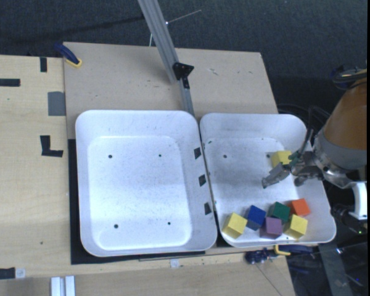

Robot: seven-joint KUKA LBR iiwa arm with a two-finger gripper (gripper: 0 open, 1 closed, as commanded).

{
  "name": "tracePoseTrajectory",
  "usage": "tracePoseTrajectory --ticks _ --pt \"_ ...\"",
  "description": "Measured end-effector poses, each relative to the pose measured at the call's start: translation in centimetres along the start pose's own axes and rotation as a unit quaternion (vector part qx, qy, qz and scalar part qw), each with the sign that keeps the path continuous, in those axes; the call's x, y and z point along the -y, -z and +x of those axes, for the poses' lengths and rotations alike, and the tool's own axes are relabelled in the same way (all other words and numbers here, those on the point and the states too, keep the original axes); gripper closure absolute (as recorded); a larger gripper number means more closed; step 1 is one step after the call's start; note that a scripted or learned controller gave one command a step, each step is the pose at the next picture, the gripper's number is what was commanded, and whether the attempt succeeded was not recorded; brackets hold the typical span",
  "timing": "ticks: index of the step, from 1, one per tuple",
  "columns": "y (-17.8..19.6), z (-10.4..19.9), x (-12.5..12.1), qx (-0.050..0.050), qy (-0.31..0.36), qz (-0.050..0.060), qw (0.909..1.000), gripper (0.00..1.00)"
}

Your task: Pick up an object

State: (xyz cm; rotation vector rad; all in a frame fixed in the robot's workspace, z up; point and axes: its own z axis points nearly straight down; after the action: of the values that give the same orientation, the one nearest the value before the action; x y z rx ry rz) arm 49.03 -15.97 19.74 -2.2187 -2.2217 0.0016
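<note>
Now | pincer (282, 172) | beside yellow cube (280, 158) (small, plain) | right bin (246, 128)

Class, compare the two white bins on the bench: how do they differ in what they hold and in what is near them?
The right bin holds a cluster of coloured cubes along its near edge; the left bin shows bare floor with dark dots. The gripper reaches into the right bin, beside a yellow cube, away from the left bin. Both are shallow, white, with rounded corners.
</note>
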Motion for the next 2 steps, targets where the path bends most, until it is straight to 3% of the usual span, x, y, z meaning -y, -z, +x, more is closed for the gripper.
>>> tracePoseTrajectory --ticks 1,2 --pt "0.0 0.0 0.0 0.0 0.0 0.0 1.0 0.0" --pt "-4.3 0.2 0.1 0.0 0.0 0.002 1.0 0.0"
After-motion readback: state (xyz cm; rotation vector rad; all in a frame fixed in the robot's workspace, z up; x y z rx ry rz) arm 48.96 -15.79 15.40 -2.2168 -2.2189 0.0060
